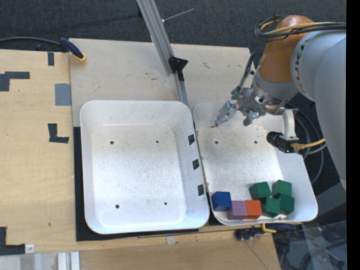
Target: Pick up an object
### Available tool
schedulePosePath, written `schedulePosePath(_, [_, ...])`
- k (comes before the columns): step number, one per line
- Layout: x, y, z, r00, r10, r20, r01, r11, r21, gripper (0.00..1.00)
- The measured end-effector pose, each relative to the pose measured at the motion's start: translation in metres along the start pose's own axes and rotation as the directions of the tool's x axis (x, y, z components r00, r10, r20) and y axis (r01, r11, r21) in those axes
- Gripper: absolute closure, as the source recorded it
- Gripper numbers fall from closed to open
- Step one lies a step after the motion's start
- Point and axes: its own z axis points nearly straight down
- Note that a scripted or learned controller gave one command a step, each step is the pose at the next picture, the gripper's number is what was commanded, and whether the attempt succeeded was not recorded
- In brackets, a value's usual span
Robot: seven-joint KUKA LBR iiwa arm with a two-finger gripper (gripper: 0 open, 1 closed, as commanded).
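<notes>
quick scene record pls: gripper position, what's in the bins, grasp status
gripper: above the far end of the right bin, fingers spread
grasp: nothing between the fingers
blocks: clustered at the right bin's near edge
blue block: leftmost of the cluster
purple block: beside the orange block
green blocks: several, bunched at the near right corner
left bin: beside the right bin

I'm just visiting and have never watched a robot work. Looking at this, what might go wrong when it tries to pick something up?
The blocks are packed tight in the near corner of the right bin, some touching, so the fingers may find no gap, or catch two at once. They also sit against the bin wall, which could block a finger. The gripper is at the bin's far end, away from them.
</notes>
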Motion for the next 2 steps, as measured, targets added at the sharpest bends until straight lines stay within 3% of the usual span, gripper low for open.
schedulePosePath(2, [0.004, -0.003, 0.083, 1.0, -0.001, -0.001, 0.001, 1.0, 0.001, 0.0])
